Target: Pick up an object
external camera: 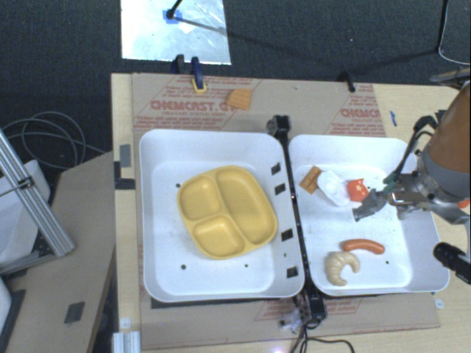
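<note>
The right bin (419, 271) holds several small objects. A brown block (310, 179) lies near its left wall, with a white crumpled item (333, 188) and a red-orange piece (357, 190) beside it. Toward the front lie a sausage (362, 247) and a pale croissant (342, 267). My gripper (368, 209) hangs over the middle of this bin, just below and right of the red-orange piece and above the sausage. Nothing shows in its grasp.
The left bin (158, 271) holds a yellow divided plate (227, 210). A black hinge strip (288, 212) runs between the bins. A tan block (239, 98) lies on the cardboard behind the bins. The arm (449, 160) covers the right bin's right side.
</note>
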Controlling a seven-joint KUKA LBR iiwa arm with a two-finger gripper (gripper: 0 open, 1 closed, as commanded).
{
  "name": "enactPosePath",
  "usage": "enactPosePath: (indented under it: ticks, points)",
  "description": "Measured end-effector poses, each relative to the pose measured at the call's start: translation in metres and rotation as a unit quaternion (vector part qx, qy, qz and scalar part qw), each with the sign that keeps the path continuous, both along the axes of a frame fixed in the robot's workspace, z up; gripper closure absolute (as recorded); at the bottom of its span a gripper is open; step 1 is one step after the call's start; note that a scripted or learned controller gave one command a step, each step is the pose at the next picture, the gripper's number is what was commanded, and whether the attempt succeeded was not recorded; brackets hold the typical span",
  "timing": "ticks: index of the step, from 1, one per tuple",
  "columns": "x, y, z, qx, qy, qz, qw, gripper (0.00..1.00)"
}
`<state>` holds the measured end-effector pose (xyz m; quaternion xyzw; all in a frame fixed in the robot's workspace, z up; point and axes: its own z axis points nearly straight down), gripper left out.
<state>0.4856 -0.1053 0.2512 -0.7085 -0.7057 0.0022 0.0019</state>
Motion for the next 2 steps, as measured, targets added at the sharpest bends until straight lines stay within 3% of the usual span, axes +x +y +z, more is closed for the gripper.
enactPosePath:
  ticks: [1, 2]
  points:
    - [0.0096, 0.0643, 0.1374, 0.0007, -0.011, 0.008, 0.9999, 0.00]
    - [0.0091, 0.0605, 0.1412, -0.0002, -0.007, 0.006, 1.0000, 1.00]
